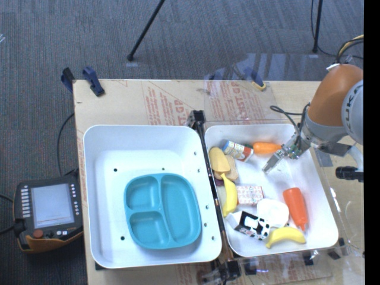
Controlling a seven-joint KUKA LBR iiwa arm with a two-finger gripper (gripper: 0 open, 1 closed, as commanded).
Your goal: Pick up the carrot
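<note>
The carrot (267,148) is a small orange piece lying on its side near the back of the right bin (317,177), between a small can with a red label (238,150) and the gripper. My gripper (278,159) hangs low over the right bin, just right of and slightly in front of the carrot's right end. It looks close to the carrot or touching it, and I cannot tell which. The grey arm with its orange band (332,103) reaches in from the right.
The right bin also holds an orange bottle (295,206), two bananas (228,195) (286,236), a white lid (272,209), a patterned box (249,193) and a black-and-white item (252,224). The left bin (98,159) holds a teal divided plate (161,209).
</note>
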